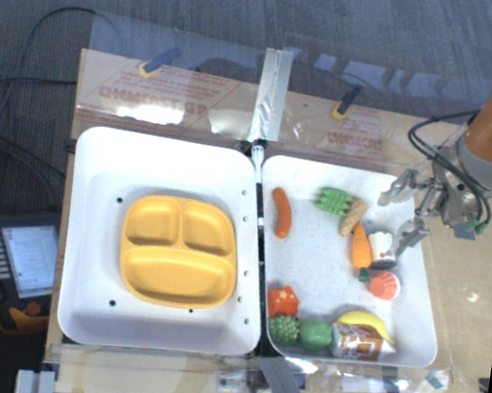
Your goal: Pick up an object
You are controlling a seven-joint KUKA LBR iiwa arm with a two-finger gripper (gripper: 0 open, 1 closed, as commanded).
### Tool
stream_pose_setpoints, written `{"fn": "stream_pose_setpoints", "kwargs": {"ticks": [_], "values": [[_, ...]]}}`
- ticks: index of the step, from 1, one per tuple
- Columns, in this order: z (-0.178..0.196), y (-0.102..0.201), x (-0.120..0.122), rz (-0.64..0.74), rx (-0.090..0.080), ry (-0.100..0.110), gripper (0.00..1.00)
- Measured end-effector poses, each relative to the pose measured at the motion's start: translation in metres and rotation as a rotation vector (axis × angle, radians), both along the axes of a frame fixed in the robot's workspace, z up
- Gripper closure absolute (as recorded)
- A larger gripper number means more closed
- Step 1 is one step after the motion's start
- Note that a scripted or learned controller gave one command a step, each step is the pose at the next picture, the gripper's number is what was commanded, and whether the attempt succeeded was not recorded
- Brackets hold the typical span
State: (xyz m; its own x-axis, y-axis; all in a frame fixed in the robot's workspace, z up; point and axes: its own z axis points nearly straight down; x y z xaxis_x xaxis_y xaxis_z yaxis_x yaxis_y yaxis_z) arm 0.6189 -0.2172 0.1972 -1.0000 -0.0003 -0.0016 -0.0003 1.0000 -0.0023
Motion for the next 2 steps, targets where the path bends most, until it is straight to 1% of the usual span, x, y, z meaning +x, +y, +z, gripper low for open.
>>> {"fn": "stream_pose_setpoints", "kwargs": {"ticks": [1,2], "values": [[-0.102,-0.004,-0.005,0.069,-0.001,-0.002,0.00],[-0.107,0.061,0.011,0.105,-0.001,-0.012,0.00]]}}
